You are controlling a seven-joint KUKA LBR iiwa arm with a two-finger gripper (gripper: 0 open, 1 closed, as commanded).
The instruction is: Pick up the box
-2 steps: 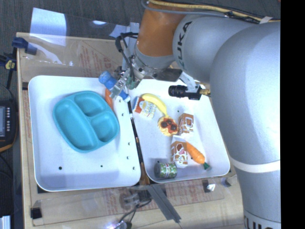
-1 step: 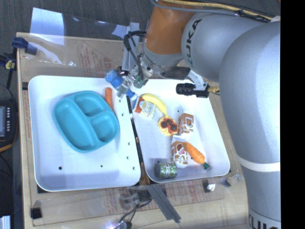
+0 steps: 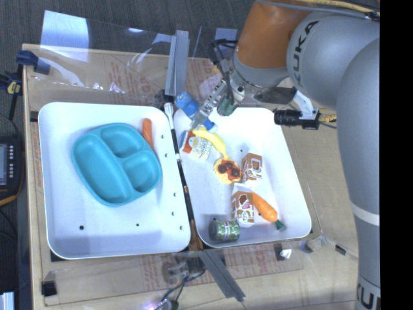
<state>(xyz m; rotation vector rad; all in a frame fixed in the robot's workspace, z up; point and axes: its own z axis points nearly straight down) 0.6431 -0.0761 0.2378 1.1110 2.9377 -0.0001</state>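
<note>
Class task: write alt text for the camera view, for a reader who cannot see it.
A grey arm reaches from the right, its tool over the far left corner of the right bin, which holds two small boxes, a banana, a carrot and a can. The left bin holds a blue tray.

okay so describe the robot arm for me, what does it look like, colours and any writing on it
A bulky, rounded grey arm with a wide orange band above the wrist. Dark "KUKA" lettering runs along the grey shell. A thin yellow-edged cable crosses its top. The gripper is slim, metallic and silvery.
</note>
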